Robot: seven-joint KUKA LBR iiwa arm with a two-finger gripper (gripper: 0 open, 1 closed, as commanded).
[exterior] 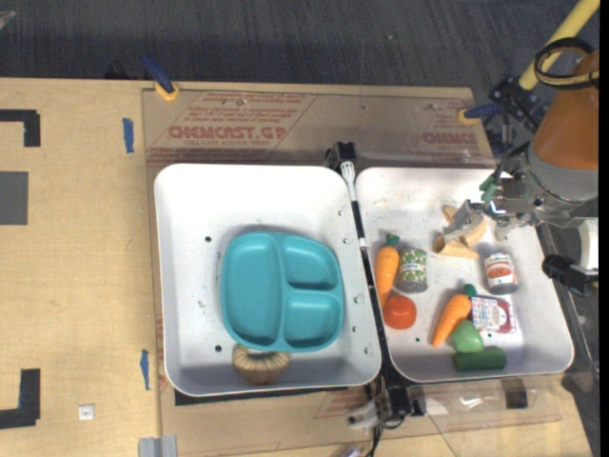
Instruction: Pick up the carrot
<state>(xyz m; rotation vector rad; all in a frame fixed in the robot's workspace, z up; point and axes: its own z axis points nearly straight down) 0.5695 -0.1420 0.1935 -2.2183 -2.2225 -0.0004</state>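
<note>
carrot (385, 268): right bin (419, 193), by its left wall; a second one (450, 319) lies nearer the front.
feel: probably light hard plastic, bit slippery, so you'd pinch mid-body across the width.
tool (473, 217): over the bin's back, can't tell its state.

Two white bins, the left bin (181, 255) and the right bin (419, 193). One teal divided plate (283, 290), with one tan ring-shaped thing (261, 360) below it. Two carrots (385, 267) (450, 318). Two small cans (413, 268) (500, 271). One red tomato-like piece (400, 311), one green vegetable (472, 347), one printed packet (495, 315), one pale wedge (459, 246).
</note>
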